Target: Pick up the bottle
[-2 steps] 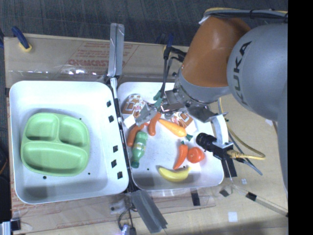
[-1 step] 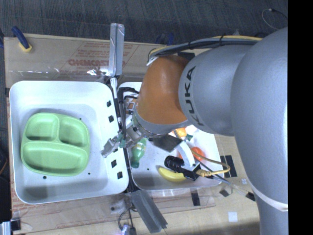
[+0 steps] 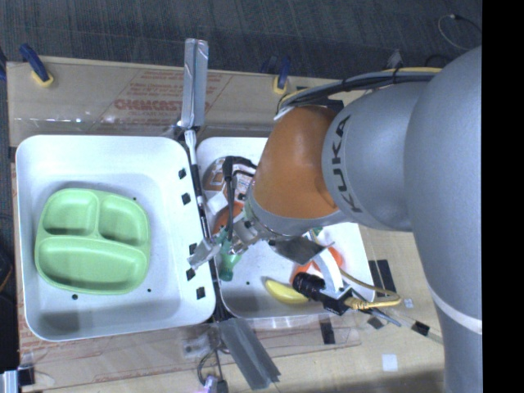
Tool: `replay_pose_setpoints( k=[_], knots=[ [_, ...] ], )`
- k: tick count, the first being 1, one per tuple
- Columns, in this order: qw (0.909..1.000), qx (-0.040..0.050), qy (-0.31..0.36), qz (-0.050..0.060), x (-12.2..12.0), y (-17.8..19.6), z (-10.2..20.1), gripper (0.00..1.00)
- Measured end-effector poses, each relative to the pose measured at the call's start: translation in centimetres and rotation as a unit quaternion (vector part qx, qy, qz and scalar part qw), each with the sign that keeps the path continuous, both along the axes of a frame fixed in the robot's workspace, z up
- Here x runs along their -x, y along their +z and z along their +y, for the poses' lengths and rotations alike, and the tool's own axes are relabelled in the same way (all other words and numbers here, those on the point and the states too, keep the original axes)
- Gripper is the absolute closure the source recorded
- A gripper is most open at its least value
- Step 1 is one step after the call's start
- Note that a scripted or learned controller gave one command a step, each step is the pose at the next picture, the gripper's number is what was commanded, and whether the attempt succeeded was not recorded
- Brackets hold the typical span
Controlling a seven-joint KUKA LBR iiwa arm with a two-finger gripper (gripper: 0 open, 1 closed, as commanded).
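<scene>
Largely hidden beneath the grey arm (image 3: 393, 162), the right bin (image 3: 246, 305) contains the gripper (image 3: 214, 252), its opening impossible to tell. Well off to its view-left lies a green divided plate (image 3: 92, 237). Nearer, toward the view's lower right, is a yellow banana (image 3: 282, 291). The green bottle (image 3: 228, 261) sits just beside the gripper.

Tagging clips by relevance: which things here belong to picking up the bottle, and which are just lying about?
Belongs: tool; green thing beside it, likely the bottle; right bin.
Lying about: green divided plate; left bin; yellow banana.
</scene>
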State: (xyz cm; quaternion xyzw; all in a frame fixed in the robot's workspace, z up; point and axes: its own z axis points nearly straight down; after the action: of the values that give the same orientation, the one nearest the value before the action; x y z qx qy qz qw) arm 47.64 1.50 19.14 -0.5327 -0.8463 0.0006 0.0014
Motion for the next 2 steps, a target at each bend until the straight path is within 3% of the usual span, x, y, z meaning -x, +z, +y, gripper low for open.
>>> replay_pose_setpoints(
  k=[1, 2],
  knots=[
    [1.0, 0.0003, -0.008, -0.001, 0.0, 0.0, -5.6, 0.0],
    [0.9995, 0.0004, -0.033, -0.001, -2.1, 0.3, -2.3, 0.0]
  ],
)
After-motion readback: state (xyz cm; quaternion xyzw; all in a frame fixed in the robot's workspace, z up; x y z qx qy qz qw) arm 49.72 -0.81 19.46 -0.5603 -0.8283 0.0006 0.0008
